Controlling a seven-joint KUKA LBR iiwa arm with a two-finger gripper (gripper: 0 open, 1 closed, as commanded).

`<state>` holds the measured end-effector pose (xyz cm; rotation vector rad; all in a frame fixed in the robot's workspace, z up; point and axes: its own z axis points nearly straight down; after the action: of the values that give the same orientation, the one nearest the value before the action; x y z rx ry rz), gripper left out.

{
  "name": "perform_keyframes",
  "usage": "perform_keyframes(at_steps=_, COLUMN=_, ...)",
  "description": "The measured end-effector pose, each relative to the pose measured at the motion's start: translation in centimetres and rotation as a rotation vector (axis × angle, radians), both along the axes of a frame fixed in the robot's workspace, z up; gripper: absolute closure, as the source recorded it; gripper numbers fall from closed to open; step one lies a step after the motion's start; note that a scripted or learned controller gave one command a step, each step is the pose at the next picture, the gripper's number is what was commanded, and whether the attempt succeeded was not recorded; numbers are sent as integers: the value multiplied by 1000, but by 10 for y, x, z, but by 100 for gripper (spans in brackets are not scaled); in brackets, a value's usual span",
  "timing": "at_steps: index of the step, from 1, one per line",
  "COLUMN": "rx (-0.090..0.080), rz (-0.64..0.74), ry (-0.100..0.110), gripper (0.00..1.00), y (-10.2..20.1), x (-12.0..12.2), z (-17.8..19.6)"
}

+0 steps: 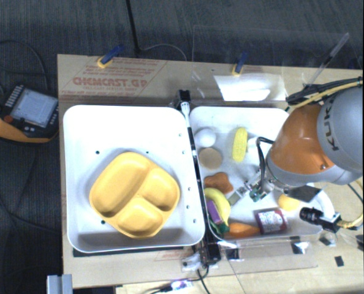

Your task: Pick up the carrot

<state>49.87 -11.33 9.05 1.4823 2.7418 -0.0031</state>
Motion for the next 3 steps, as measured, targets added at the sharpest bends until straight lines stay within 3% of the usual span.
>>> perform_keyframes(at_steps=1, rx=6, rz=168, ry=8, gripper=0, y=-111, x=-10, z=0)
perform_keyframes(at_steps=2, rx=7, rz=-13, ry=5, gripper=0, y=-18, x=16, z=-1)
perform_keyframes(at_steps=3, rx=8, rz=-14, ry=3, gripper=100, y=-18, x=17, z=10)
